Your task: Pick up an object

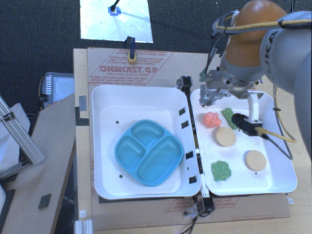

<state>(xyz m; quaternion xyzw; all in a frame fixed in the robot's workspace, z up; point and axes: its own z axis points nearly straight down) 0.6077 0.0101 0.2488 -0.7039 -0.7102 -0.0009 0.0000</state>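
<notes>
Looking at gripper (pixel 208 100) poised over upper-left corner of the right-of-frame bin (pixel 287 179), just above a pink piece (pixel 211 119). Can't tell jaw state from this angle; no sign of anything pinched.

Judging pink piece the likeliest target: lying left-centre of that bin, w/ a green strip (pixel 228 117) just beside it and a tan disc (pixel 225 137) close below.

Prob. risks:
- Coming down too far left and clipping the bin wall or the black clips (pixel 187 112) btwn bins.
- Catching green strip along w/ pink piece, or nudging both away.
- Closing on air, given a small, soft-looking obj.

Less crowded picks lower in frame: second tan disc (pixel 255 160), green leafy piece (pixel 221 170). Blue divided plate (pixel 148 152) in left-of-frame bin (pixel 105 101) well apart, no hazard.
</notes>
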